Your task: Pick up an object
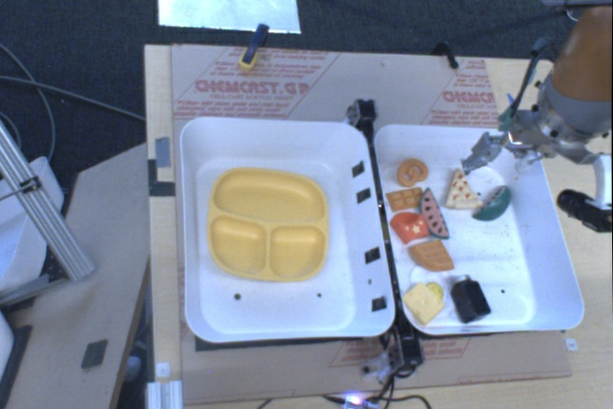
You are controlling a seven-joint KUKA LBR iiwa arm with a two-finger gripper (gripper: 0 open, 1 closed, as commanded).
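Glossy white right bin (546,283) of small toy foods; tool (500,150) above, grip state unclear.

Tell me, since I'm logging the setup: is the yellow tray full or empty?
Empty: all three compartments of the tray show bare yellow.

open floor along right bin (546,287) right side, toys crowded by its left wall, black block (469,299) and cheese (424,301) at front, left bin (278,321) mostly taken by yellow tray (269,222), clear rim strip around it
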